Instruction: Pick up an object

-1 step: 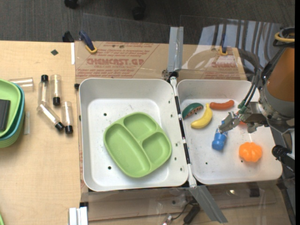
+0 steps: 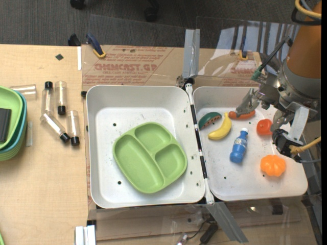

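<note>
The right bin (image 2: pixel 286 185) holds several toys. A watermelon slice (image 2: pixel 209 119) lies beside a yellow banana (image 2: pixel 220 129). A blue bottle (image 2: pixel 238 146) lies in the middle, a small red ball (image 2: pixel 263 127) to its right, and an orange pumpkin-like fruit (image 2: pixel 273 165) near the front right. A red-orange elongated piece (image 2: pixel 241 115) lies at the back. My gripper (image 2: pixel 262 113) hangs over the back right of this bin, open, with nothing between its fingers. Its left finger (image 2: pixel 247 104) is just over the red-orange piece, and the red ball sits below the gap.
The left bin (image 2: pixel 102 106) holds a green divided plate (image 2: pixel 149 157). On the wooden bench to the left lie several clear vials (image 2: pixel 60 117) and a stack of green dishes (image 2: pixel 11 122). A metal divider (image 2: pixel 191 93) separates the bins.
</note>
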